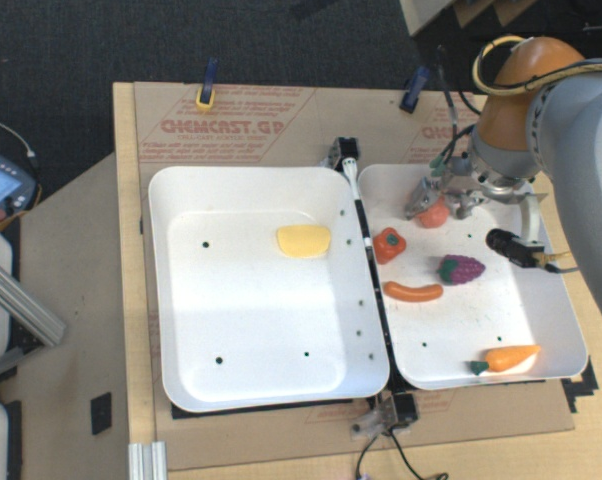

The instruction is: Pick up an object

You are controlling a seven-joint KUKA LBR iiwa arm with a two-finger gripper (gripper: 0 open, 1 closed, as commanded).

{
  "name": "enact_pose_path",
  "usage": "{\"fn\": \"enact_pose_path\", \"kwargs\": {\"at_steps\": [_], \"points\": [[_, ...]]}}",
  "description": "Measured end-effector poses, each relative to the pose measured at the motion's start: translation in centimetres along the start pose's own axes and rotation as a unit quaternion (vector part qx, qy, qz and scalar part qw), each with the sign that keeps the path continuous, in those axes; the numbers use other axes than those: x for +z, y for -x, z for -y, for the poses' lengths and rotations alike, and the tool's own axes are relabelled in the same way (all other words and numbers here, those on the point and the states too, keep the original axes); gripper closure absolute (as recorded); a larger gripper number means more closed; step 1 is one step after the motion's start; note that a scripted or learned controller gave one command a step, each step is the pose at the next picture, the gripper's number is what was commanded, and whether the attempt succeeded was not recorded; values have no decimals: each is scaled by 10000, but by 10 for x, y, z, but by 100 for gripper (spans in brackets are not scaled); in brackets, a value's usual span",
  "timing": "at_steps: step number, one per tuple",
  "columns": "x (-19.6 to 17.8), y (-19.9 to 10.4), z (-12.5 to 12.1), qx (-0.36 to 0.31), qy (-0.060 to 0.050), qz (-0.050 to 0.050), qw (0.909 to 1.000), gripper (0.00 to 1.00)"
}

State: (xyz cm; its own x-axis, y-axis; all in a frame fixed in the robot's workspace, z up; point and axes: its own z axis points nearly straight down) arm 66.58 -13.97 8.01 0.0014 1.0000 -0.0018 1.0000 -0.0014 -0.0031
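— How many things are counted?
— Five in the right bin [556, 353], one yellow piece [303, 241] in the left bin [171, 268].
— The target?
— A small reddish object [433, 216], gripped by the gripper [436, 204], far end of the right bin.

Two white bins [251, 193]; one yellow piece [303, 241] in the left; five toy foods in the right: tomato [433, 215], pepper [388, 245], sausage [413, 291], grapes [461, 269], carrot [508, 359].

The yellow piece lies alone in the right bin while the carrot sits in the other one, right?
Not quite: the camera view shows the yellow piece alone in the left bin; the carrot sits in the other one, the right bin.
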Motion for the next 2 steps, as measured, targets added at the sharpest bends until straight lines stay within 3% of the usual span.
{"fn": "enact_pose_path", "kwargs": {"at_steps": [1, 2], "points": [[-7, -2, 0, -19, -17, 1, 10000, 100], [-74, -18, 52, -3, 20, -13, 10000, 100]]}}
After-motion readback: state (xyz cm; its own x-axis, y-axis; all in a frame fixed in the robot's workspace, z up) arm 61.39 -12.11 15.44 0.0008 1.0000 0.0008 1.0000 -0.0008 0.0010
